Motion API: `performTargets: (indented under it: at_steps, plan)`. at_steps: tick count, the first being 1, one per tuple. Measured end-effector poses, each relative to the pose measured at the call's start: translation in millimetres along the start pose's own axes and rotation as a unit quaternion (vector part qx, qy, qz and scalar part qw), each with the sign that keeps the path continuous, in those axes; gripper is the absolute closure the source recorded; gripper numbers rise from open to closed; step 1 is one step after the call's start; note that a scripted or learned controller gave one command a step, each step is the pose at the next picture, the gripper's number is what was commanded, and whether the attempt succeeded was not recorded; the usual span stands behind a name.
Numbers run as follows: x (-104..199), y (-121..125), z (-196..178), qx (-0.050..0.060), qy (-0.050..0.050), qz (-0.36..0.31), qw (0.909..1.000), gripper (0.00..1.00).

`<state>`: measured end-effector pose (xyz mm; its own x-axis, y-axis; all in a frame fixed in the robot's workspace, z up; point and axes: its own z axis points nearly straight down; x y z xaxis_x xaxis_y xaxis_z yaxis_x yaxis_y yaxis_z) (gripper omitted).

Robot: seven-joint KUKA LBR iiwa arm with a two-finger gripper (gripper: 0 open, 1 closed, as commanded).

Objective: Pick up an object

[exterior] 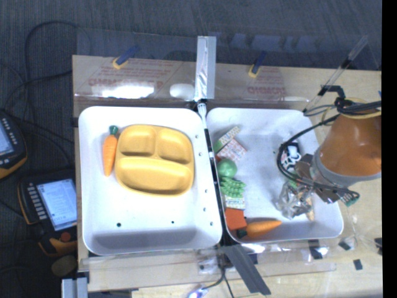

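the gripper [296, 202] hangs low over the right bin [267, 120] near its right wall, and whether it is wide, narrow or holding anything i cannot tell. along that bin's left wall lie a card packet [231, 143], a green toy [228, 177] and a red block [234, 217], with a carrot [263, 227] at the front edge. the left bin [93, 185] holds a yellow tray [155, 159] at its back half — another carrot [110, 151] lies just beside the tray's left side.
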<state>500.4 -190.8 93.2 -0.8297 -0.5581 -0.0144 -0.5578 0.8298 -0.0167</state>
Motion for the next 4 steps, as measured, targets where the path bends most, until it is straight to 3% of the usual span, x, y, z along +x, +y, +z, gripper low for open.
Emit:
performTargets:
  at_steps: [2,3,4]
  plan:
    - [-51,17,1,-0.001,0.003,0.028,0.9996,1.0]
    - [-112,24,2,-0.002,0.001,0.027,0.9996,1.0]
    - [-79,0,-6,-0.007,0.007,0.164,0.9864,1.0]
